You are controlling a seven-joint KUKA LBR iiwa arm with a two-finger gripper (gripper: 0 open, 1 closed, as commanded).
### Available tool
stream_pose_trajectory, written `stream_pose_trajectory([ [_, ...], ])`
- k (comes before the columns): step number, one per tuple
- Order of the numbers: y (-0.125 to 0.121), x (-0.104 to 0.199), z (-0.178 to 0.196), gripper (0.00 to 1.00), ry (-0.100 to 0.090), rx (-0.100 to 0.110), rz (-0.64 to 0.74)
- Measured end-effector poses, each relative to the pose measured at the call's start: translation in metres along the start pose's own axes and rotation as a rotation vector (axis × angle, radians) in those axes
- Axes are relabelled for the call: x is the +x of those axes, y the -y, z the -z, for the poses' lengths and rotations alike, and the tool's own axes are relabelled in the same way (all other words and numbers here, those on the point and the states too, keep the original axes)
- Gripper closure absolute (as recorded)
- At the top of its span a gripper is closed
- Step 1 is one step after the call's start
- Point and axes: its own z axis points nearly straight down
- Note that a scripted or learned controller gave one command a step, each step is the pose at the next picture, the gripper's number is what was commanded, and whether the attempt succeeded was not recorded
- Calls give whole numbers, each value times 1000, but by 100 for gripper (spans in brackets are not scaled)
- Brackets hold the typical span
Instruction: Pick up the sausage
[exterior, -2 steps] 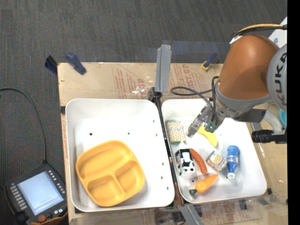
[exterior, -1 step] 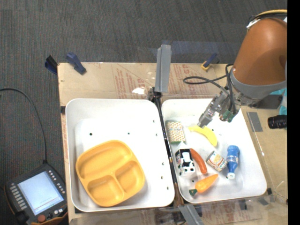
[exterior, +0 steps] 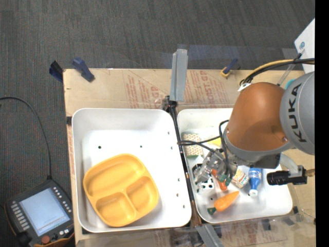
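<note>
**Down in the right bin, closing on the sausage**

Start at your left: the left bin (exterior: 77, 138) on the desk (exterior: 118, 89) carries a yellow divided plate (exterior: 121, 189) and nothing the task needs, so leave it alone.

Your work is in the right bin (exterior: 277, 205). The end effector (exterior: 212, 168) hangs low over the clutter at that bin's left side, beneath the orange band of the arm (exterior: 257, 122). You cannot tell from this view whether it is apart or together; the wrist and cables hide too much.

The short reddish piece that looks like the sausage (exterior: 222, 181) lies on the bin floor just to the right of the end effector and a little nearer the front rim. A die (exterior: 205, 185) sits just to its left, a carrot (exterior: 226, 201) just in front, and a small bottle (exterior: 253, 181) further right.

By my reading, you are at the approach step, with no grasp shown. The next move calls for a slight shift right, lining up across the sausage's narrow side, then closing without catching the die or carrot.
</note>
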Motion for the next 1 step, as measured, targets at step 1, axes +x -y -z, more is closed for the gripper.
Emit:
stream_pose_trajectory([
  [1, -11, 24, 66, 100, 5, -2, 294],
])
